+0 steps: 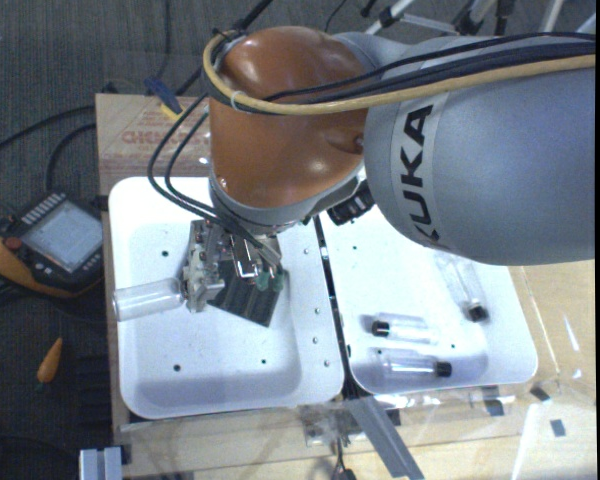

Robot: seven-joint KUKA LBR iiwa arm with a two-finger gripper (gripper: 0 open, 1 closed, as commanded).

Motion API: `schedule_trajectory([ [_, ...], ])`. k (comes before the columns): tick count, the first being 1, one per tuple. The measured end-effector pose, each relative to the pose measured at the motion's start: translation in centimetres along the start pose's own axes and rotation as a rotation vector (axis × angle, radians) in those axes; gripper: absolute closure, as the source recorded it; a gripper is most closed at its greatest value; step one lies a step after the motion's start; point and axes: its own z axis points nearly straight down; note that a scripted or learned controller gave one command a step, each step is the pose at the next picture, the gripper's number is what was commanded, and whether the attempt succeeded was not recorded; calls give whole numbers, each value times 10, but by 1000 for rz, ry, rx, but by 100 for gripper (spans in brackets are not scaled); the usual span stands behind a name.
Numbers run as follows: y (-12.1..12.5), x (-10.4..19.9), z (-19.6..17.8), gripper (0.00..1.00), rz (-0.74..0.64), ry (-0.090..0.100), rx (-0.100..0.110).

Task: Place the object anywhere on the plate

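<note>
Risk: clear tube (145, 299) at left bin's (140, 388) 9 o'clock may roll | end effector (220, 273) beside it, grip state unclear

robot lab, kuka arm (480, 158), teach pendant (50, 243)

A wooden bench (130, 138) carries two white bins, left bin (150, 368) and right bin (500, 363), side by side.

Two white bins (310, 368) are counted on the bench. Four clear tubes are seen: three (400, 326) in the right bin and one (145, 299) in the left.
</note>
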Motion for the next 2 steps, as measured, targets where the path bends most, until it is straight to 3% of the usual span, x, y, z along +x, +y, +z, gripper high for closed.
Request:
schedule_trajectory([
  [1, -9, -70, -112, 100, -98, -4, 1],
  [2, -23, -181, -116, 100, -148, -2, 0],
])
